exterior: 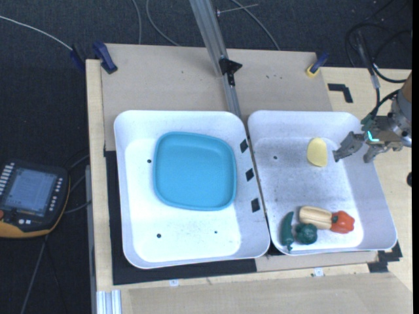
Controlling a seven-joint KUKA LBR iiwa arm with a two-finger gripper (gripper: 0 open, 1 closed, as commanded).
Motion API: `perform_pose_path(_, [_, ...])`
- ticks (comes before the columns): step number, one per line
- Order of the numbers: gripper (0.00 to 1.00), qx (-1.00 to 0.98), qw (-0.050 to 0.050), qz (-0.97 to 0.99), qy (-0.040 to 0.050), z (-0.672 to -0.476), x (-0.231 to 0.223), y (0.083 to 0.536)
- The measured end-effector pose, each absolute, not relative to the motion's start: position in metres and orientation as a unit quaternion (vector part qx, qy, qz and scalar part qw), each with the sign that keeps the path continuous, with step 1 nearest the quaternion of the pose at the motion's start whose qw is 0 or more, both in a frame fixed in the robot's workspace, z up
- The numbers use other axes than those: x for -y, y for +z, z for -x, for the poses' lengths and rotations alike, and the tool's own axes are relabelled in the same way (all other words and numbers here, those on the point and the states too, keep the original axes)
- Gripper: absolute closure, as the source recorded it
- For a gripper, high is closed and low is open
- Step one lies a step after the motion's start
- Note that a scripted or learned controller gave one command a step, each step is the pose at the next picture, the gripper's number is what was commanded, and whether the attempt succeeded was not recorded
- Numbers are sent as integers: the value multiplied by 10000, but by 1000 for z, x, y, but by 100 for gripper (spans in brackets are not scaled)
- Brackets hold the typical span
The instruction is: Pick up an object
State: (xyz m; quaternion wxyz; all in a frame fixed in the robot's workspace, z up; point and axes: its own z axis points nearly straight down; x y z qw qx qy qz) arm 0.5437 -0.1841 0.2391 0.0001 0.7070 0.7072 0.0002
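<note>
My gripper [354, 154] hovers at the right bin's [366, 195] far right side, fingers spread open with nothing between them. A pale yellow object [318, 152] lies just left of the left fingertip, apart from it. Near the bin's front edge lie a tan bun-like piece [315, 215], a red pepper [343, 222] touching its right end, and a green vegetable [306, 234] with a darker green piece [288, 228] beside it.
The left bin [134, 195] holds a blue square plate [195, 170]. A metal pole [209, 25] slants down to the gap between the bins. A teach pendant [29, 198] lies off the bench at left. Cables trail at the back.
</note>
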Motion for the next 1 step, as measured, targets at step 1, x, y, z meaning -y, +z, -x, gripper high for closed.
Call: perform_pose_path(1, [0,-7072,1,-7071,1,-544,184,239])
